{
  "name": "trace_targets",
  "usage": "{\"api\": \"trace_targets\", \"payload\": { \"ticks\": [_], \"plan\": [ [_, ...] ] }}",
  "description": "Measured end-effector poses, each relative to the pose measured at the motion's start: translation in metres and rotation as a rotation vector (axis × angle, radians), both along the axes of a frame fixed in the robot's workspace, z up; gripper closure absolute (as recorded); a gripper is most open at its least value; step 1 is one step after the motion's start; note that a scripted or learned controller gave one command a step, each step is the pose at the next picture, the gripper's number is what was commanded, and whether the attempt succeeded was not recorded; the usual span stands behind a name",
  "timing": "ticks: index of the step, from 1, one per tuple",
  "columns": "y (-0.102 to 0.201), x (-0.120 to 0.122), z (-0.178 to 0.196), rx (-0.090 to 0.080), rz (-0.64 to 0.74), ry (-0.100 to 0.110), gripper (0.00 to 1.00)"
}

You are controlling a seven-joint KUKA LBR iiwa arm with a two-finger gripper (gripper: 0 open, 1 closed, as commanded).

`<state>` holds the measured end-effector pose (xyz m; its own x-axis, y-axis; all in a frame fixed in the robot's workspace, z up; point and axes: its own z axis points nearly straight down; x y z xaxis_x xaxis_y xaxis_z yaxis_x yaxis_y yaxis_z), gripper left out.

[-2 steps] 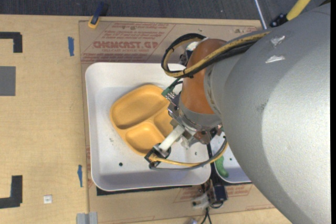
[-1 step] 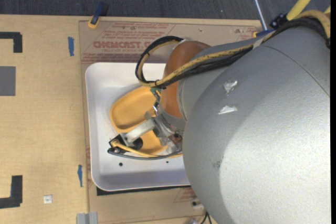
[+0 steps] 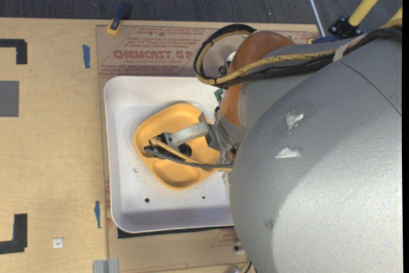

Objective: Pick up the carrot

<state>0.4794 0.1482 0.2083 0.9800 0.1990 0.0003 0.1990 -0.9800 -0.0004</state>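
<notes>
**Entry: bench, one moment, task "pick up the carrot"**

1. Arm point(image 3: 319, 156): grey and bulky. It reaches in from the right and covers the right part of the white bin point(image 3: 118, 137).
2. Gripper point(image 3: 218, 136): low over the middle of the bin, at the right edge of a broad yellow-orange item point(image 3: 167, 121). Whether it is apart, together or clamped on anything cannot be told, because the wrist hides its working end.
3. Carrot: location cannot be told. The yellow-orange item is wide and lobed (by outline, more a squash or soft toy than a root), so it is not entered as the carrot with any confidence. If the carrot is in this bin, it probably lies beneath the arm or under that item.
4. Surroundings: a printed cardboard sheet point(image 3: 153, 51) at the bin's far rim, and blue tape marks point(image 3: 86, 55) on the bench point(image 3: 51, 137).

**Risks, as judged**

- Wrong pick. The gripper sits right against the yellow-orange item, so closing here would likely take that item, or nothing.
- Slip. A broad, rounded body offers poor purchase and could squirt sideways across the smooth bin floor.
- Shove. A low approach could push the item into the carrot and roll it away.
- Bin shift. A hard press downward could slide the bin on the cardboard.
</notes>
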Motion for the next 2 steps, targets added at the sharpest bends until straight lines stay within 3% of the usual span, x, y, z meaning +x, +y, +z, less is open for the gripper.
{"api": "trace_targets", "payload": {
  "ticks": [1, 2],
  "plan": [
    [0.000, 0.000, 0.000, 0.000, 0.000, 0.000, 0.00],
    [0.029, 0.034, -0.055, 0.000, 0.000, 0.001, 0.00]
  ]
}}
